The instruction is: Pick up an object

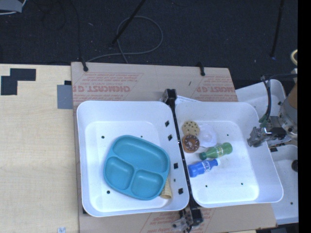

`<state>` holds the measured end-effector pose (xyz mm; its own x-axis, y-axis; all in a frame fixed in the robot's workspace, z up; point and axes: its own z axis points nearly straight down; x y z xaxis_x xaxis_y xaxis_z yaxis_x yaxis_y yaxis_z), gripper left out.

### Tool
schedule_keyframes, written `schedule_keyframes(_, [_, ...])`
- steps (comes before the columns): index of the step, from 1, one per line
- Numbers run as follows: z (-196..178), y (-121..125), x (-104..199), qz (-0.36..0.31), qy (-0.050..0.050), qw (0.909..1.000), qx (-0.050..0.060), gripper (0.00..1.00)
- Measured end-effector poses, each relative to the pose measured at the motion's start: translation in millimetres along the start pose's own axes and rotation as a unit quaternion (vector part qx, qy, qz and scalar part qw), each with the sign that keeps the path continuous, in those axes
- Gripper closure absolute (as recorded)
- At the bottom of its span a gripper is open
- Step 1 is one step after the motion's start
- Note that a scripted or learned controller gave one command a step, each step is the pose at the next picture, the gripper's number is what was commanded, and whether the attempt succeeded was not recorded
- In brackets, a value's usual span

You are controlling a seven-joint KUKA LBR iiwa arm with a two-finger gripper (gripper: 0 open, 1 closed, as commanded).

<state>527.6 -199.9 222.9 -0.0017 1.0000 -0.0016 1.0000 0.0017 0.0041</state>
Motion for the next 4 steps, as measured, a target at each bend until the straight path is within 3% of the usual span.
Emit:
schedule_keyframes(1, [19.7,-0.3,0.5,0.001,0.001,1.0000,0.004,1.00])
schedule_keyframes(3, [7.6,11.3,103.3,-0.002,0.002,1.0000,0.003,1.00])
schedule_keyframes(4, [7.2,1.1,163.4,-0.002,0.002,1.0000,0.004,1.00])
